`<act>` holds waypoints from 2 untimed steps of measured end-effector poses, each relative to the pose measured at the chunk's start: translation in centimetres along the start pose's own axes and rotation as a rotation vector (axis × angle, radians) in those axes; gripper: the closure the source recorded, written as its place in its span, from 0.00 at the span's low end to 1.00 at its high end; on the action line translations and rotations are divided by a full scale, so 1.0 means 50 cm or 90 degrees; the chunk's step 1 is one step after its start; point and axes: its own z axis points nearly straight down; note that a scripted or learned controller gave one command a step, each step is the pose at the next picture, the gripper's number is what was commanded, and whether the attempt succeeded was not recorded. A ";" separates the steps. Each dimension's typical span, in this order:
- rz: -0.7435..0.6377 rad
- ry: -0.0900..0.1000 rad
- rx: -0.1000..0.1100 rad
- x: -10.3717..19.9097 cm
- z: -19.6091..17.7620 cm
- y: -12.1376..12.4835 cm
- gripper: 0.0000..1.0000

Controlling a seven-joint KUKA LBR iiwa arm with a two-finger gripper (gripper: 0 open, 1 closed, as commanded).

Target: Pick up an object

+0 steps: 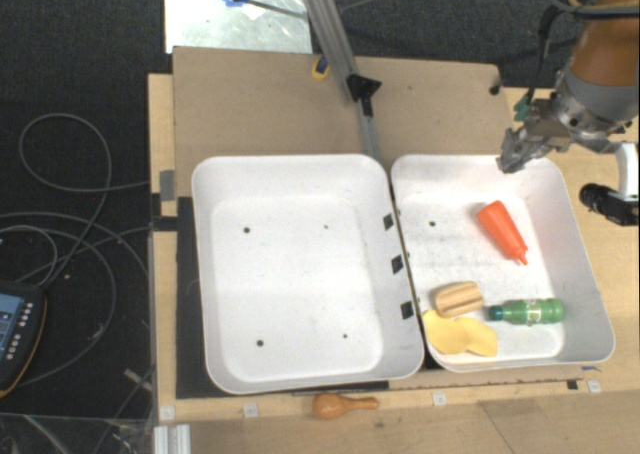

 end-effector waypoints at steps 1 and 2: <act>0.000 0.000 0.001 -0.001 -0.091 0.004 1.00; -0.002 0.002 0.005 0.101 -0.090 -0.013 1.00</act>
